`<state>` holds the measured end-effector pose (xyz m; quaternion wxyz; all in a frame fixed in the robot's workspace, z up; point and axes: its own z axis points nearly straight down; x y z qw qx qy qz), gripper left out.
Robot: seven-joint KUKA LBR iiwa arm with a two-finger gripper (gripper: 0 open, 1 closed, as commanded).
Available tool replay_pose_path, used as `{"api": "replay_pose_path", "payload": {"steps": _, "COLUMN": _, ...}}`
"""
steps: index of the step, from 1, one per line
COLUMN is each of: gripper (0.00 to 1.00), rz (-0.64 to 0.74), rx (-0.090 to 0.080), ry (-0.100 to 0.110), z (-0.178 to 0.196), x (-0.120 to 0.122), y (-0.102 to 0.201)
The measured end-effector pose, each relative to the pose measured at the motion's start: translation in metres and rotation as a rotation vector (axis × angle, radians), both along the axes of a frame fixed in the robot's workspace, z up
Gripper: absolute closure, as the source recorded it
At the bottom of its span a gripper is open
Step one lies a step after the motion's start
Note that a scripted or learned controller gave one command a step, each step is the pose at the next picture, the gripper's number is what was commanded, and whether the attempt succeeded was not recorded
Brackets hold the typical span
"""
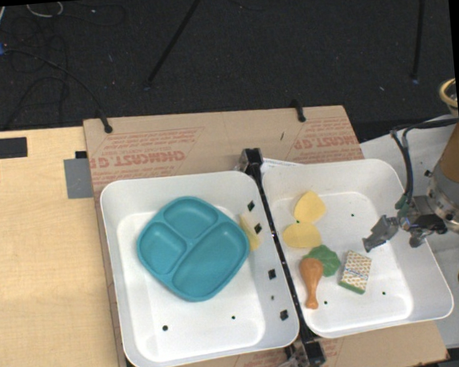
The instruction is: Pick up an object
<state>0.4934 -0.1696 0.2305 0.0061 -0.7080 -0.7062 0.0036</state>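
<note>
The gripper (382,232) hangs over the right bin (422,301), just beyond the small patterned box (356,272), touching nothing; I cannot tell from here how its tips are set. Taking that box as the marker: a green piece (325,257) lies right beside it, a drumstick toy (312,279) next to that, and two yellow pieces (304,222) further up. A teal divided plate (193,247) sits well apart, in the left bin (138,324).
</note>
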Motion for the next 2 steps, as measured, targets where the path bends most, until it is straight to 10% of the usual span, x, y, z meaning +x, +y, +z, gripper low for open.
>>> {"api": "replay_pose_path", "payload": {"steps": 2, "gripper": 0.0, "rz": 0.002, "rx": 0.0, "ry": -0.004, "z": -0.055, "x": -0.007, "y": 0.003}}
